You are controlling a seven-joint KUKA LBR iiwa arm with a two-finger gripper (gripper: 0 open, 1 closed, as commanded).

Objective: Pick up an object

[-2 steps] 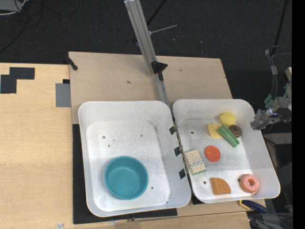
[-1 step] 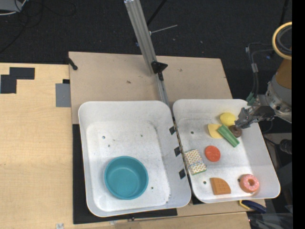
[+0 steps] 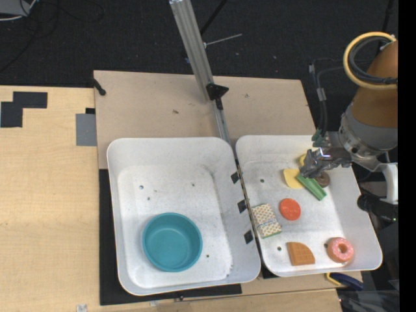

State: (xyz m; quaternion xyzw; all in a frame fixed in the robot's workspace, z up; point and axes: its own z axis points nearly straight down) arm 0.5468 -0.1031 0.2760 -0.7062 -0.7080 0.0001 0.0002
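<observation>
The pincer [image 3: 314, 164] hangs low in the right bin [image 3: 364, 252], over the green stick [image 3: 314, 188] and yellow piece [image 3: 292, 177] (its spread I cannot tell). This looks like the reach-and-grasp step; next it would need a firm pinch, then a lift.

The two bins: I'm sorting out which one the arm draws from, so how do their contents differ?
The left bin holds a single teal bowl; the right bin holds several small things, among them a red disc, a pink donut and a green stick. The gripper is over the right bin, away from the left bin. Both are shallow, white and lie side by side.
</observation>
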